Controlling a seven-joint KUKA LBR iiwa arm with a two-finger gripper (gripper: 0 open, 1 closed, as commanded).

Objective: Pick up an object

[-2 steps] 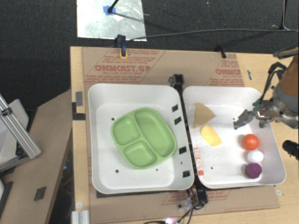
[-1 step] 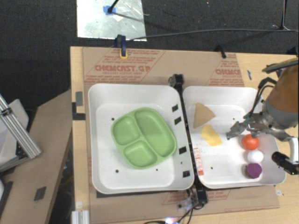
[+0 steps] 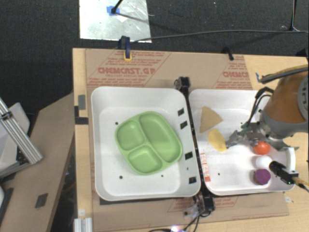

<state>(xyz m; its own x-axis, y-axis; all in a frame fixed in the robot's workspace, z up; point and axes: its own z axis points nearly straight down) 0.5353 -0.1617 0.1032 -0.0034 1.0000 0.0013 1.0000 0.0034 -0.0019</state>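
The right bin [image 3: 231, 178] holds a tan wedge [image 3: 209, 118], a yellow oblong piece [image 3: 217, 140], an orange-red ball [image 3: 261, 148] and a purple lump [image 3: 262, 176]. My gripper [image 3: 245, 136] hangs low over this bin, between the yellow piece and the orange-red ball. Its grey tip points left, close to the yellow piece. The orange-red ball sits right beside the gripper body, partly hidden by it. Nothing is visibly lifted off the bin floor.
The left bin [image 3: 104, 129] holds a green divided plate [image 3: 148, 141]. The arm's orange band [image 3: 285, 100] and grey wrist cover the right bin's right side. A black divider with clips [image 3: 190, 129] runs between the bins.
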